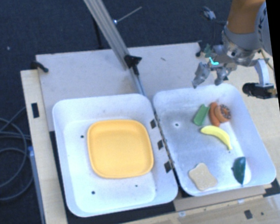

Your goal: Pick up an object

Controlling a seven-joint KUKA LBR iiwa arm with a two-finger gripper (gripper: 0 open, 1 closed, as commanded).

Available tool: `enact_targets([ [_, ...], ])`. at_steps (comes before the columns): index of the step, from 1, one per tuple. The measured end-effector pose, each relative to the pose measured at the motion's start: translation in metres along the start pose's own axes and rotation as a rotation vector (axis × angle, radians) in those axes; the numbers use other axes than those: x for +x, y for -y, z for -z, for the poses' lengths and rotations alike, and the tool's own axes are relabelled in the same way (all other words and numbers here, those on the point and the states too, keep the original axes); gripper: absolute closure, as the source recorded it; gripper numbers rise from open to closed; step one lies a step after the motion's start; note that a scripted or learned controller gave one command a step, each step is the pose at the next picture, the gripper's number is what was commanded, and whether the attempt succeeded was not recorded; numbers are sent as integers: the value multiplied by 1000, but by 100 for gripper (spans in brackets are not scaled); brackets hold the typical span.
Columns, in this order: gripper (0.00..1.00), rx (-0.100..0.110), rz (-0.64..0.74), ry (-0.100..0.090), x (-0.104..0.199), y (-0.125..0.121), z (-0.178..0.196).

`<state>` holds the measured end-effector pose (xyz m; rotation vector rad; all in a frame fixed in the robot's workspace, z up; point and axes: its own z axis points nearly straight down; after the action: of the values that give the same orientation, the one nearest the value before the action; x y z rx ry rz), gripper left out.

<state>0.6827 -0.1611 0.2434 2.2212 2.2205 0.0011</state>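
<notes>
Two bins: side by side on the tabletop (42,147).
Left bin (64,119): yellow plate (119,148).
Right bin (185,144): bread slice (202,176), green piece (200,115), banana (217,135), sausage (214,114), teal object (239,169).
Jaws (210,76): spread, holding nothing, above the right bin's far rim.

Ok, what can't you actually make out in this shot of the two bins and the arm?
- Gripper: too small and dark in the camera view to tell how its fingers stand.
- Arm: cut off by the right edge.
- Brown end of the orange item: too blurred to identify.
- Dark green object: too small to identify.
</notes>
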Motion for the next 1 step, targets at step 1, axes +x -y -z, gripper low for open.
enact_targets([
  [1,0,0,0,0,0,0,0],
])
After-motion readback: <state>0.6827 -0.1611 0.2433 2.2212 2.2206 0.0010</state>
